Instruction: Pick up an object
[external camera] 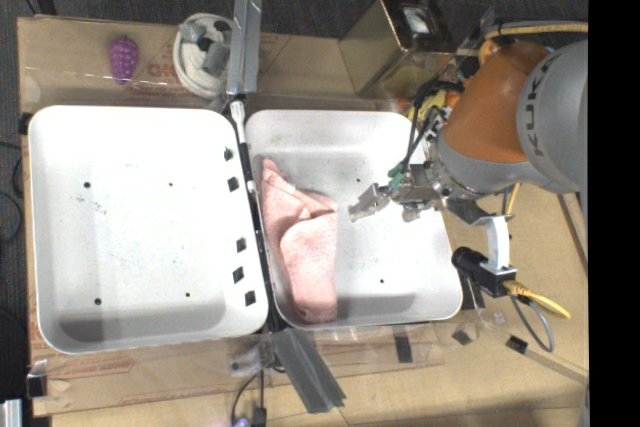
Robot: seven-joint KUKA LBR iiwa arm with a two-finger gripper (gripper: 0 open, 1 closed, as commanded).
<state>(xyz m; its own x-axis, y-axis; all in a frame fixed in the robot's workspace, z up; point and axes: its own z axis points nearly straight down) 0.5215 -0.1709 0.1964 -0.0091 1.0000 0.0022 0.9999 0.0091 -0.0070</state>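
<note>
A crumpled pink cloth [305, 250] lies along the left wall of the right bin [400, 300], reaching from the middle of that wall down to the near corner. My gripper [366, 203] hangs over the middle of the right bin, just right of the cloth's upper edge and apart from it. Nothing shows in its grasp. The grey arm with its orange band [495, 110] comes in over the bin's right rim.
The left bin [130, 315] sits beside the right one, with a row of black clips along the shared wall. Behind the bins stand a purple bumpy object [123, 58], a white coil [203, 52] and a brown box [400, 37].
</note>
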